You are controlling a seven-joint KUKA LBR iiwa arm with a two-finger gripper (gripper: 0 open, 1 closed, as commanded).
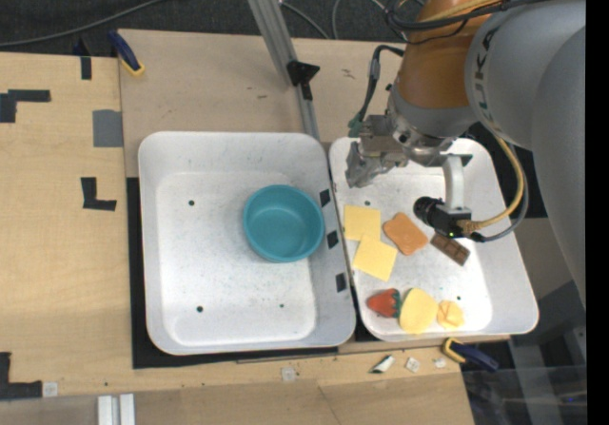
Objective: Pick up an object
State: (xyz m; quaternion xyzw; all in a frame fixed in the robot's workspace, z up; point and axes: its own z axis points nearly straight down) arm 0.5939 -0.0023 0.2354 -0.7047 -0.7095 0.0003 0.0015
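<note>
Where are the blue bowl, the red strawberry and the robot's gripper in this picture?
blue bowl (282, 222): camera view, on its inner bottom, in the left bin.
red strawberry (383, 302): camera view, on its red body, near the right bin's front edge.
gripper (363, 169): camera view, at its fingertips, over the right bin's back corner.

Left bin (171, 223): open floor all round the blue bowl (283, 222), which sits toward 3 o'clock.
Right bin (504, 290): food pieces crowd the middle and 6 o'clock; the arm (447, 62) overhangs 12 o'clock.
Between bins: black clips (330, 241) line the shared rims.
Bench (57, 252): metal post (276, 43) slants in at 12 o'clock.
</note>
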